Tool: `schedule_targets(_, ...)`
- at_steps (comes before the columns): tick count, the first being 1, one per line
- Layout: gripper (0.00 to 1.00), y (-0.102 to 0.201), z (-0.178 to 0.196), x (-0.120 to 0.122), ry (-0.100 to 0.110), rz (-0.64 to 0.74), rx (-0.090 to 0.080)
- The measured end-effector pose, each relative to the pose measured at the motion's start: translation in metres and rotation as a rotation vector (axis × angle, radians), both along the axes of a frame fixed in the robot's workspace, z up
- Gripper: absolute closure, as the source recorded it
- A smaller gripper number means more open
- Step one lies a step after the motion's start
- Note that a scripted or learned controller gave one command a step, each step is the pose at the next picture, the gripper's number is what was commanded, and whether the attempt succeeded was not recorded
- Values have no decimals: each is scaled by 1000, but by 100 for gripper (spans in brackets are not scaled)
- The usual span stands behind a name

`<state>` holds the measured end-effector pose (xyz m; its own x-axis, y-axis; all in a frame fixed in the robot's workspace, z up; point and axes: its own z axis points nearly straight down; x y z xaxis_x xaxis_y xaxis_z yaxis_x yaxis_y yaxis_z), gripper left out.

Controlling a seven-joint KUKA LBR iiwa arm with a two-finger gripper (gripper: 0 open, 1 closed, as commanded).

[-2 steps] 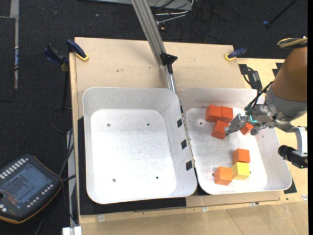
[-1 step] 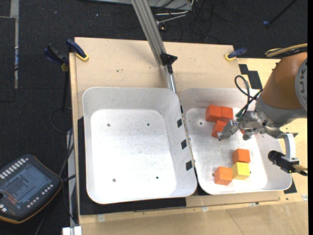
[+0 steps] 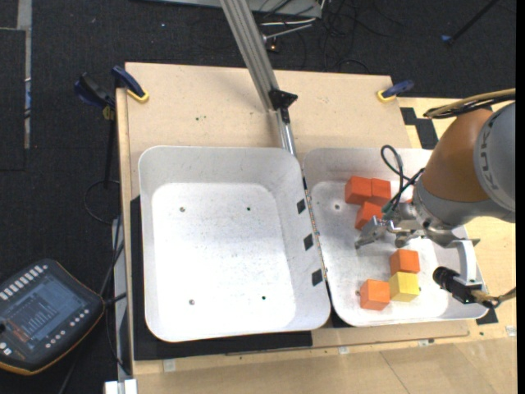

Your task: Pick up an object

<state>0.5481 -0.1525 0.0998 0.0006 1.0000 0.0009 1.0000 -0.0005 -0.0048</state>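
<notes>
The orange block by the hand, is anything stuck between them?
No. The hand sits right beside the orange block in the right bin, with nothing visible between them. The other blocks lie off to the sides.

Left bin [image 3: 164, 220]: floor open throughout, approach unobstructed. Right bin [image 3: 328, 212]: orange blocks [image 3: 367, 190] crowd the upper middle; an orange block [image 3: 375, 294] and a yellow block [image 3: 405, 286] crowd the lower part. The arm [image 3: 467, 171] blocks its right side.
</notes>
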Motion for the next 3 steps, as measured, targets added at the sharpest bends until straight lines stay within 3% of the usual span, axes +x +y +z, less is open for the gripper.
schedule_targets(1, 100, 0, 14, 2, -6, 0, -2)
schedule_targets(3, 100, -7, 127, -1, -13, 3, -4)
